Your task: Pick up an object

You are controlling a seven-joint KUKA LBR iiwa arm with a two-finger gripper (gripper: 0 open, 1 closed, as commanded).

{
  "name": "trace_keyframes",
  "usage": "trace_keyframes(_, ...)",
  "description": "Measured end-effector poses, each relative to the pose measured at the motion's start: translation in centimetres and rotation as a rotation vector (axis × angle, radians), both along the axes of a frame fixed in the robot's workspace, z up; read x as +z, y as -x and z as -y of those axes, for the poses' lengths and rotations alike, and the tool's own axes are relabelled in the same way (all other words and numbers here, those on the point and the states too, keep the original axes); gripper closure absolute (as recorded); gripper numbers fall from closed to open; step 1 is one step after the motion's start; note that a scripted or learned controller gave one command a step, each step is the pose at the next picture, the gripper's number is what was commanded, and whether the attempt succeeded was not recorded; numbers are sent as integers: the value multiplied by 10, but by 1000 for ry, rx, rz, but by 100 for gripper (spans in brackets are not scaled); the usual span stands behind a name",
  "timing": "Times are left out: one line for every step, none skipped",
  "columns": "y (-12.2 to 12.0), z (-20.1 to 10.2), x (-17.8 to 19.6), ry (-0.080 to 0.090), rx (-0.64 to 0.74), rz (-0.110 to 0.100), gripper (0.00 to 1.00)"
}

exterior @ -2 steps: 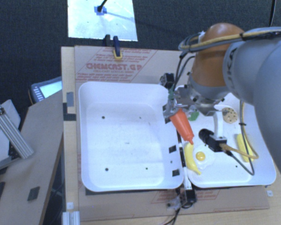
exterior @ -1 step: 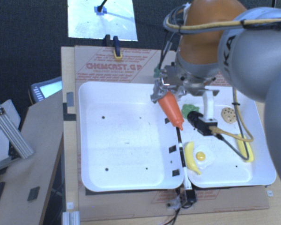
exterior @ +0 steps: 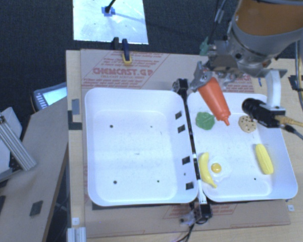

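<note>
Gripper (exterior: pixel 206 82) clamps the wide end of an orange carrot (exterior: pixel 215 100), which hangs tilted over the right bin (exterior: pixel 280 183). Beneath lie a green broccoli piece (exterior: pixel 205 120), a cookie (exterior: pixel 247 124), corn (exterior: pixel 264 159), a banana (exterior: pixel 205 169) and a fried egg (exterior: pixel 216 168). Red "CHEMCAST" lettering (exterior: pixel 122 70) runs across the brown board on the tabletop (exterior: pixel 50 155), beyond the left bin (exterior: pixel 136 145).

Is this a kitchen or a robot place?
Probably a robot test lab, not a kitchen: a robot arm reaches over two white bins on a workbench, and the food, like the banana, looks like toys.
</note>
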State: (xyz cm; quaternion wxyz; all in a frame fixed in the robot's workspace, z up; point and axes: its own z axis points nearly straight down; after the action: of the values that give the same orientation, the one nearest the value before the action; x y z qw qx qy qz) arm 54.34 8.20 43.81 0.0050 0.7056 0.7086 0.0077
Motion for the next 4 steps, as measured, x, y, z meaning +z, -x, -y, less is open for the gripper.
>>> trace_keyframes(27, -15, 9, 2, 1, -14, 100)
trace_keyframes(58, -2, 14, 3, 0, -16, 100)
trace_keyframes(56, -3, 25, 3, 7, -12, 100)
trace_keyframes(55, -3, 36, 3, 13, -10, 100)
